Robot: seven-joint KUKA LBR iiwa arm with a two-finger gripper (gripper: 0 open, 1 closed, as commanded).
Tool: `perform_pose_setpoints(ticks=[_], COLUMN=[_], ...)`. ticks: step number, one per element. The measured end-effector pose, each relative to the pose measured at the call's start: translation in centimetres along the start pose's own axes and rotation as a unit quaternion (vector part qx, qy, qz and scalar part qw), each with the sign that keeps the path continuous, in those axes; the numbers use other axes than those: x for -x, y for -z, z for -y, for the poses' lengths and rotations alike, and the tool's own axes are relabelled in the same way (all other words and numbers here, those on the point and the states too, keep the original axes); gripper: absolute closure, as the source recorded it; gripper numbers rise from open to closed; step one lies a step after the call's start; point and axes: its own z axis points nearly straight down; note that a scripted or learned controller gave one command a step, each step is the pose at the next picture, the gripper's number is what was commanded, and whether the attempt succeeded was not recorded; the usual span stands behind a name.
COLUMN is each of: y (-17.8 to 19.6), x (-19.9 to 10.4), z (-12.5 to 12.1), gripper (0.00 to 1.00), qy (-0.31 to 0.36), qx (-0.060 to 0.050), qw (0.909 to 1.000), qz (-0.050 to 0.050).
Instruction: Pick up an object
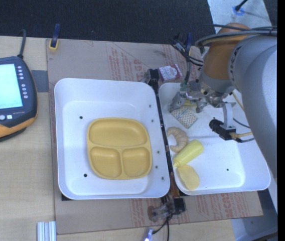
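The camera view looks down on two white bins side by side. The left bin (67, 134) has a yellow tray (118, 147) with three little rooms lying flat in it. The right bin (233, 174) has the small things to pick from. There is a flat patterned packet (186, 117) near the top, a curled tan thing like a shrimp (177, 137) below it, a yellow bottle-shaped thing (188, 153) lying on its side and touching the shrimp, and a round yellow piece (188, 177) at the bottom. The gripper (189, 103) sits low at the top of the right bin, just over the patterned packet. I think the arm is trying to grab that packet now. To do it well, the gripper should come straight down so one finger goes on each side of the packet. The packet is flat and thin, so it may be hard to pinch and may slip out. The gripper is close to the wall between the bins, so it should take care not to bump it. Then it should squeeze gently and lift slowly. The gripper is dark and mixed up with wires, so I cannot tell how it is set, or if it is pinching anything. It looks like it is touching or almost touching the top edge of the packet, but I cannot be sure.
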Motion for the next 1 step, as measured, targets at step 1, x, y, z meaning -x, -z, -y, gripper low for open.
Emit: perform_pose_setpoints(ticks=[1], y=[0.1], x=[2.61], z=[-0.07], gripper=[0.0], qy=[0.0], qx=[0.002], qw=[1.0], qz=[0.001])
